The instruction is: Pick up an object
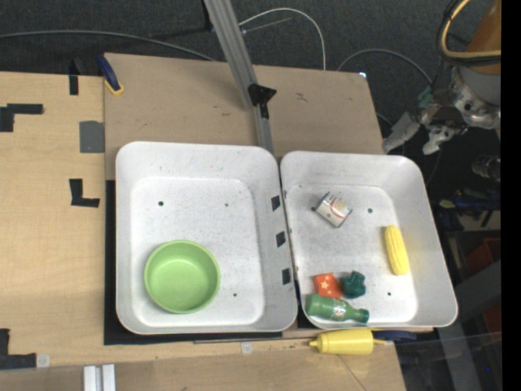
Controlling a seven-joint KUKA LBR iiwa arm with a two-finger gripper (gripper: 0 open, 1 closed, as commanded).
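Since your gripper (431,133) state can't be read, grab the corn (396,249) by the right bin's (423,186) right edge crosswise, probably light, slick plastic.

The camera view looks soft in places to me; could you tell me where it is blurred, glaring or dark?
In the camera view, the white bins look bright and slightly washed out under even light, with faint shadows; the gripper at upper right is blurred and dim; the bowl and corn read clearly, though edges are soft throughout.
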